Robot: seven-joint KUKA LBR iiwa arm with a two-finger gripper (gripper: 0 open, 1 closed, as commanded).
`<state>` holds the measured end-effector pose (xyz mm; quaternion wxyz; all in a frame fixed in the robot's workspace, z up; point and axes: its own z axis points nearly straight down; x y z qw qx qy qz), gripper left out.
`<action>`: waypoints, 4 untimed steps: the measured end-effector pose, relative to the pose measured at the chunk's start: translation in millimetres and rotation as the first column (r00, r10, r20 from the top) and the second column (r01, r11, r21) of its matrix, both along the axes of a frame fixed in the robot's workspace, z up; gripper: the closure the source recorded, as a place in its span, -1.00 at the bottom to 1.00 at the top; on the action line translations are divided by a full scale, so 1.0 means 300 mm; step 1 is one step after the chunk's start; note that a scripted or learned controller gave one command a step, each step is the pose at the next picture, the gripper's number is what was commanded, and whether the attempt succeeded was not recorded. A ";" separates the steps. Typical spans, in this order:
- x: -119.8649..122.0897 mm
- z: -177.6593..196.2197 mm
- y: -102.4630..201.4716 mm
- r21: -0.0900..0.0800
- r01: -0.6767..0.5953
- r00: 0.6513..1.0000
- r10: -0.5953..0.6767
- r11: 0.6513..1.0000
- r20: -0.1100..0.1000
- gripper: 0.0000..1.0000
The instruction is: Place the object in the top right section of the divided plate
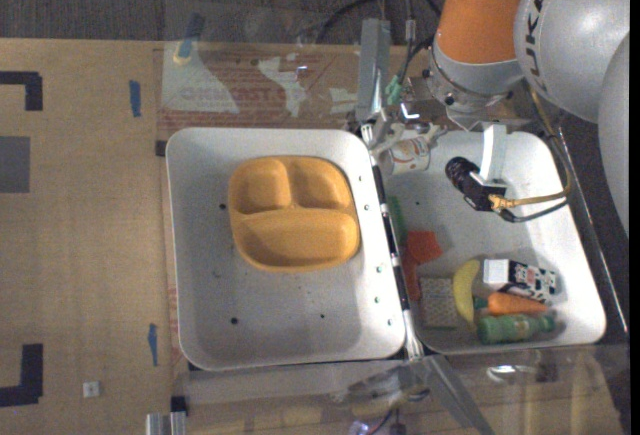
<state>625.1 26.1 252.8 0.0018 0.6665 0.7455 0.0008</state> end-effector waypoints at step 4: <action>0.024 0.185 -0.100 -0.009 -0.973 0.229 0.973 0.229 0.000 1.00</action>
